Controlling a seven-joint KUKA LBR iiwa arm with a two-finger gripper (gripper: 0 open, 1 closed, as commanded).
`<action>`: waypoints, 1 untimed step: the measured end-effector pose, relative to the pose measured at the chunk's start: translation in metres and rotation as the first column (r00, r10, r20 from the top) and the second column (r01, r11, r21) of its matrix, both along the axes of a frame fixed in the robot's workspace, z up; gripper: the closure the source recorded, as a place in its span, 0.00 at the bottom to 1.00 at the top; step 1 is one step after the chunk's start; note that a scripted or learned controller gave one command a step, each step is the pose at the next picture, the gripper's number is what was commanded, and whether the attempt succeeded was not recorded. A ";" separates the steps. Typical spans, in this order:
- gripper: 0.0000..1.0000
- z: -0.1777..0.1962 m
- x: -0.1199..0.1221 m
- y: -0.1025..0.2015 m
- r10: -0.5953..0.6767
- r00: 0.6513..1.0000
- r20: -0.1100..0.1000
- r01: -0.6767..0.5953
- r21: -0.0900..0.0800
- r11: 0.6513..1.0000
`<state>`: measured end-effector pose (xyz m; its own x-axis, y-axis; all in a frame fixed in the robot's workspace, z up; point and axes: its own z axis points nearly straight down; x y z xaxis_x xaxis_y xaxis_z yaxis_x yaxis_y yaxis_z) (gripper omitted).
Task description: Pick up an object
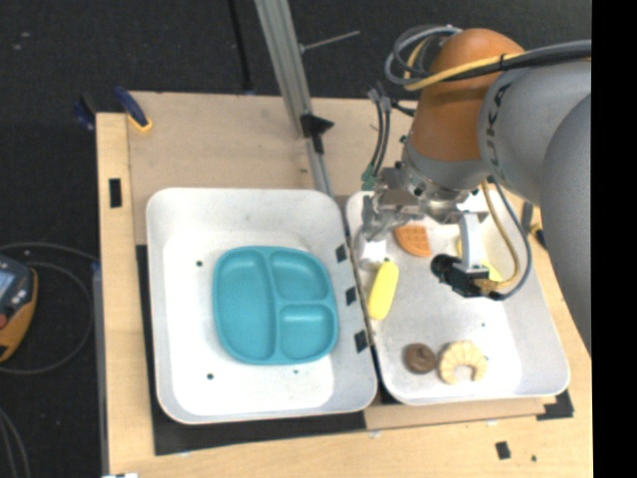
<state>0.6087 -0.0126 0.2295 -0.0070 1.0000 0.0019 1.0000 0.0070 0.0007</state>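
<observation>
Robot gripper [383, 229] hangs low over the right bin [528, 357] – its grip state can't be told. A yellow corn cob [381, 289] lies just below it, near the bin's left wall – untouched.

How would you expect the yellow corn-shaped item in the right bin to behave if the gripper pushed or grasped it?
The yellow corn cob looks long and rounded, so it may well roll sideways if nudged. It lies close to the right bin's left wall, which could crowd a finger. It looks like moulded toy food, so probably stiff and light.
</observation>
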 end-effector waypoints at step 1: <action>1.00 -0.006 -0.011 0.055 0.001 1.000 -0.001 -0.001 0.000 1.000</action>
